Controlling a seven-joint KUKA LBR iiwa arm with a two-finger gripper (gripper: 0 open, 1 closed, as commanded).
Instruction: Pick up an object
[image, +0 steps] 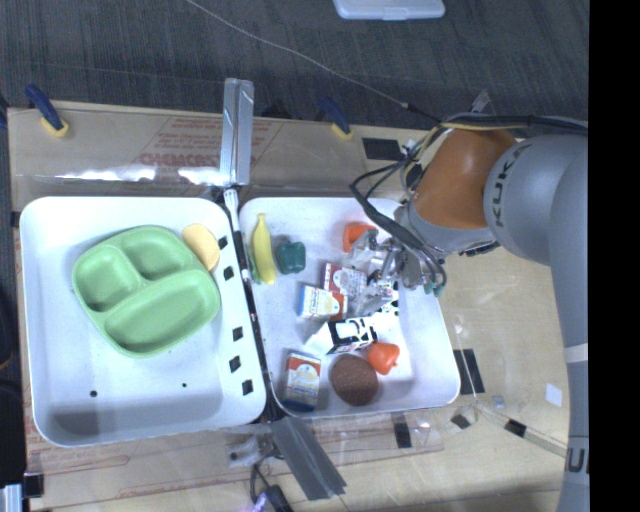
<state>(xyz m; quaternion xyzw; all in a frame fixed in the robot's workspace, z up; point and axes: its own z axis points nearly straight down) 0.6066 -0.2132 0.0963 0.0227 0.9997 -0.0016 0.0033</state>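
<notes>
My gripper (377, 272) reaches into the right bin (436, 340) from the right, low over a cluster of small items near its middle. Under and beside it lie a red-and-white carton (346, 281) and a black-and-white packet (352, 331). An orange piece (356, 236) sits just behind the gripper. Left of it rest a small carton (318, 300), a green toy (290, 257) and a yellow banana (262, 250). Toward the front are a red strawberry-like piece (383, 355), a brown ball (354, 380) and a small box (303, 373).
The left bin (60, 400) holds a green divided plate (147, 288) with a yellow fruit (201, 243) at its far right corner. A metal divider (237, 120) stands between the bins at the back. The arm's orange band (455, 180) hangs over the right bin's far right rim.
</notes>
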